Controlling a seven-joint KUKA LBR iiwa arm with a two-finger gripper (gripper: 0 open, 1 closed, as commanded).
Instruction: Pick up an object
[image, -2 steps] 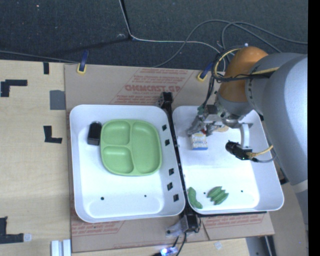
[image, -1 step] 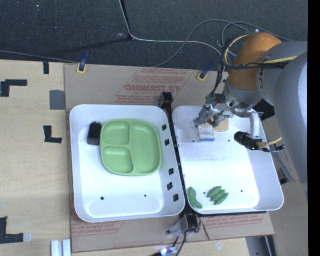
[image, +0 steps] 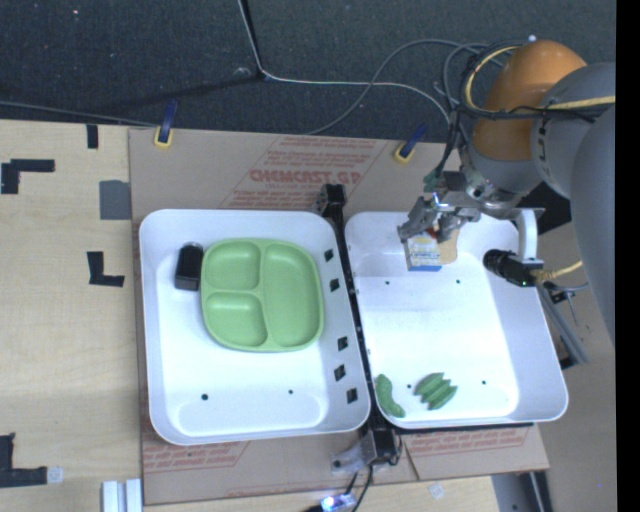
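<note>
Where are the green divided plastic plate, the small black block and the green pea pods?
Green divided plastic plate (image: 262, 295), camera view, central ridge.
Small black block (image: 188, 266), camera view, top face.
Green pea pods (image: 434, 389), camera view, middle pod.

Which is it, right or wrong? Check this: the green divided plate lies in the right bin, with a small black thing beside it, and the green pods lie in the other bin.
Wrong on one point. The camera view shows the green divided plate in the left bin, not the right. The rest holds: the small black thing sits beside it, and the green pods lie in the other bin.
</note>
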